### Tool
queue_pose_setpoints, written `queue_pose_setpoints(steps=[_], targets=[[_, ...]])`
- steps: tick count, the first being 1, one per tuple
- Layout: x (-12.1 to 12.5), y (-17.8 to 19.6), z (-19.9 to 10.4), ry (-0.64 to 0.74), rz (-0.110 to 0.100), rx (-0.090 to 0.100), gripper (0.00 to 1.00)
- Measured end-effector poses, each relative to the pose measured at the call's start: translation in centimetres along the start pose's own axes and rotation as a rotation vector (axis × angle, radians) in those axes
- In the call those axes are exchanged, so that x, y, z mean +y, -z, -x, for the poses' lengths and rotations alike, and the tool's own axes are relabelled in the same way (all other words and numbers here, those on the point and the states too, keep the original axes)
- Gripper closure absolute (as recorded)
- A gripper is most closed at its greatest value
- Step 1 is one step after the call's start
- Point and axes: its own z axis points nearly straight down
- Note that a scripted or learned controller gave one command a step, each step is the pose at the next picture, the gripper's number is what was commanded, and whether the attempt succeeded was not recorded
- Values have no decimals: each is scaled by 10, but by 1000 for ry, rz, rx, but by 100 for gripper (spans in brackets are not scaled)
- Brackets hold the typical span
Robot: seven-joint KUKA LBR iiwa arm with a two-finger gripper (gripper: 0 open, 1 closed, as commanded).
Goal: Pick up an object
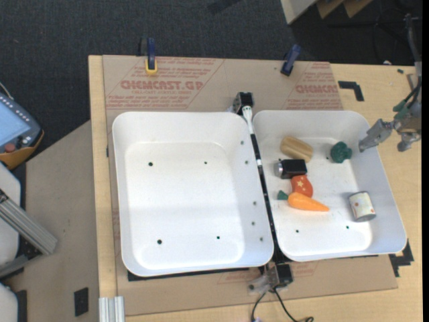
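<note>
The right bin [385,210] holds several small objects. A tan block [295,147] lies near its back, with a black item [292,168] just in front of it. A red piece [302,184] and an orange carrot [309,204] sit near the bin's middle. A green toy [340,153] rests toward the back right, and a silver-white cylinder [362,206] lies at the right. My gripper [390,138] hovers over the bin's back right rim, right of the green toy. It is open, with nothing between its fingers.
The left bin [127,180] sits beside the right one, and a black divider strip [258,173] runs between them. Blue clamps [150,54] [291,59] grip the cardboard sheet at the back edge. A cable connector [278,277] sticks out at the front.
</note>
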Motion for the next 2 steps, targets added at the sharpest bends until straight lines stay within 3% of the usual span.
queue_pose_setpoints(steps=[1, 2], targets=[[-1, 17, -52, 5, -1, 3, 0], [11, 42, -130, 8, 5, 2, 0]])
